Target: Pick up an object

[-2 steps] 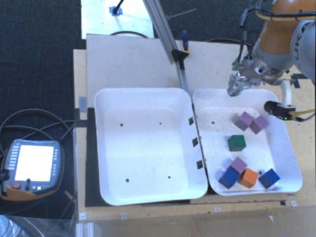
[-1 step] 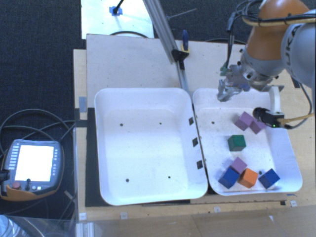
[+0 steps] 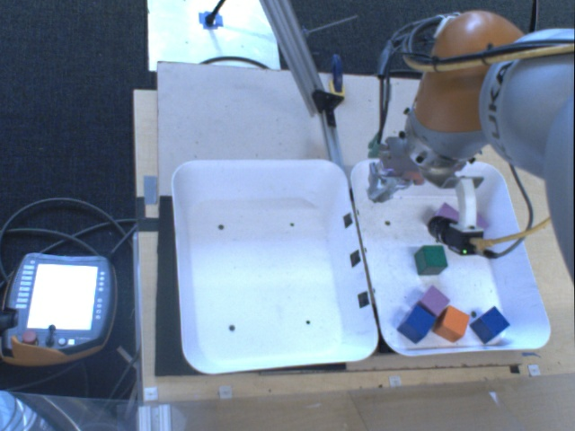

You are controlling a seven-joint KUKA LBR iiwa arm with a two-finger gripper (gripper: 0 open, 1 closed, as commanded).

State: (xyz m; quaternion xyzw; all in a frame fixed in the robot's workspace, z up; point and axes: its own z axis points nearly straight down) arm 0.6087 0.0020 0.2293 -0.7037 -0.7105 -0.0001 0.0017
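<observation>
The end effector (image 3: pixel 384 187) hangs over the far left corner of the right bin (image 3: pixel 530 326), and whether it is open or closed I cannot tell; nothing shows between its tips. The nearest candidate is the green block (image 3: pixel 431 259), lying on the bin floor toward five o'clock from the end effector, apart from the rest. Past it, at the bin's six o'clock edge, sit a purple block (image 3: pixel 435 299), an orange block (image 3: pixel 452 323) and two blue blocks (image 3: pixel 417 323) (image 3: pixel 490 324), the first three touching. Another purple piece (image 3: pixel 446 212) lies near the arm's cable at three o'clock.

The green block looks small, rigid and light, likely a cube with no real long axis; its faces sit slightly turned against the bin walls. Squeezing two opposite flat sides should hold it. The left bin (image 3: pixel 184 241) lies alongside on the tabletop (image 3: pixel 234 106).
</observation>
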